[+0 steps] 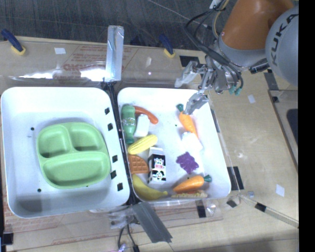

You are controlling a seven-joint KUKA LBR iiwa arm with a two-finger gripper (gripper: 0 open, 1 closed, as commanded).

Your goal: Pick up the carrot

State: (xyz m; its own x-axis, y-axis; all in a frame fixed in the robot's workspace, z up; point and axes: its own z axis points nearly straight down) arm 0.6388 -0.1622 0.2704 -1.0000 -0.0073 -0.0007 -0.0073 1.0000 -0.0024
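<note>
A: Gripper (198,100) position?

B: Over the right bin (220,161), up near its 1 o'clock corner, just inside the far rim. The fingers hang right above the leafy end of a carrot (187,122). I can't tell whether they're apart or together; the tips blur into the white floor.

A: Is the carrot held?

B: Nothing visibly between the fingers. It lies on the bin floor, tip pointing to 5 o'clock, close to the right wall.

A: Any room around it?

B: Bare floor at its 9 o'clock side, toward the sausage (147,114). At 6 o'clock a white block (191,140) touches or nearly touches its tip. Purple grapes (187,162) sit further down.

A: Is there another carrot?

B: Yes, a second carrot (190,183) at the bin's 5 o'clock, against the near rim, beside the banana (147,189).

A: What about the rest?

B: The green bottle (127,122), corn (142,144), waffle (138,165) and milk carton (157,166) crowd the left wall. The left bin (10,140) holds a green tray (72,155), centred, with a margin all round.
</note>
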